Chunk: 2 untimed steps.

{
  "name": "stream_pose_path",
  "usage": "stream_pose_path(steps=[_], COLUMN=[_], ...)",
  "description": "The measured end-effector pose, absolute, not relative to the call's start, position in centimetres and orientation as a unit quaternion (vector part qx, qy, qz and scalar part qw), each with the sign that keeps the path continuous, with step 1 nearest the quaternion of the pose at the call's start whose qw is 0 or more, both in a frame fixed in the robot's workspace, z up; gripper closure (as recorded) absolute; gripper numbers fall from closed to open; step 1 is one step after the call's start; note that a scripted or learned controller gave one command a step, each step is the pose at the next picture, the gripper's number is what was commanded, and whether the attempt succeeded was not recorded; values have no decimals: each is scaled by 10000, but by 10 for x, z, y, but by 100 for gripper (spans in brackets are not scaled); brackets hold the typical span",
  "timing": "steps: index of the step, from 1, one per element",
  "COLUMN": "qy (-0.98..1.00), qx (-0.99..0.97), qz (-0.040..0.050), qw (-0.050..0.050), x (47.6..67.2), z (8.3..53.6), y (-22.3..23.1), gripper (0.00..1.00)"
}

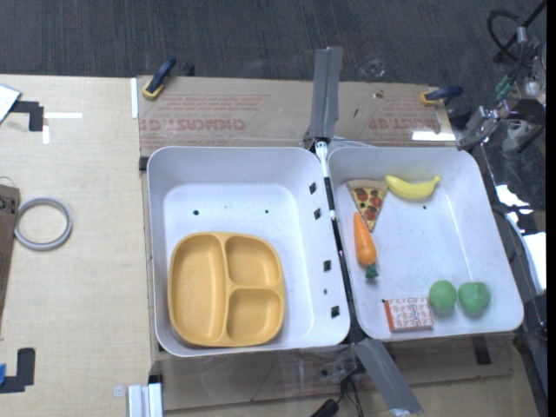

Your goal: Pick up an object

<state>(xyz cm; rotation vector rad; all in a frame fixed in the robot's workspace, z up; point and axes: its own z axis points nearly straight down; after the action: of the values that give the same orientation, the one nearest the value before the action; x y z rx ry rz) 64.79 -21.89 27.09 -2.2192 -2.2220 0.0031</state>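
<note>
Two white bins sit side by side on the bench. The left bin [165,172] holds one thing, a yellow plate [228,287] with three compartments, lying flat toward the near left corner.

All the loose objects are in the right bin [488,200]. At its far end a banana [412,186] lies crosswise, and just beside it to the left is a pizza slice [368,201] with its point toward the near side. A carrot [364,241] lies just below the slice, close to the bin's left wall, with its green end nearest the near side. Along the near end a small red-and-white box [407,314] lies flat. To its right are two green fruits, the left fruit [442,295] and the right fruit [473,297], close together. The middle of that bin's floor is bare white.

How the gripper stands, and whether it has hold of anything, I cannot tell. Every object I can see rests on a bin floor.

A roll of tape [40,223] lies on the bench well left of the bins. Cardboard [234,115] runs behind them, with a blue clamp [160,76] at its left corner.
</note>
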Motion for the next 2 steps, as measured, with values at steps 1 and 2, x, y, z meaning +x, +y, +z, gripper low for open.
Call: stream_pose_path(steps=[1,2], qy=[-7001,-7362], qx=[-7140,-6768], qz=[13,9], qw=[12,7], x=[605,564], z=[148,214], y=[-141,-99], gripper=[0,0])
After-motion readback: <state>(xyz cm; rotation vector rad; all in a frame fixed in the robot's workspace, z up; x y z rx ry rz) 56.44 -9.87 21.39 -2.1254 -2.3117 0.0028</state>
